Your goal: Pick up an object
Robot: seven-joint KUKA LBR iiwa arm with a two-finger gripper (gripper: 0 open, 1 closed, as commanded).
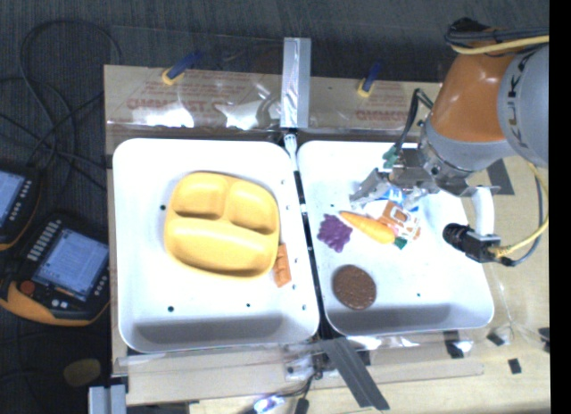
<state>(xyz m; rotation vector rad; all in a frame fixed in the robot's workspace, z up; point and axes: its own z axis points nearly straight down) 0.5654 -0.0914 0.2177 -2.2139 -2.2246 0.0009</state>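
Camera view is looking down on two white bins sitting side by side on the bench. The left bin point(143, 314) is carrying a yellow compartment tray point(221, 222), turned bottom up near its middle, and a small orange piece point(282, 266) is lying against the tray's right edge, close to the bin's right wall. The right bin point(446, 310) is holding a cluster of small things in its upper middle: a purple grape bunch point(335, 231) toward the left wall, an orange carrot point(368, 227) lying just beside it on the right, and a crumpled colourful packet point(401, 218) touching the carrot's right end. A brown round cookie point(355, 286) is resting apart from these, nearer the bin's front edge. The arm point(486, 104) is reaching in over the right bin's far right corner, and the gripper point(385, 186) is hanging just above the packet and carrot. Whether the jaws are released or clenched cannot be told from this angle, and nothing is visibly sitting between them.
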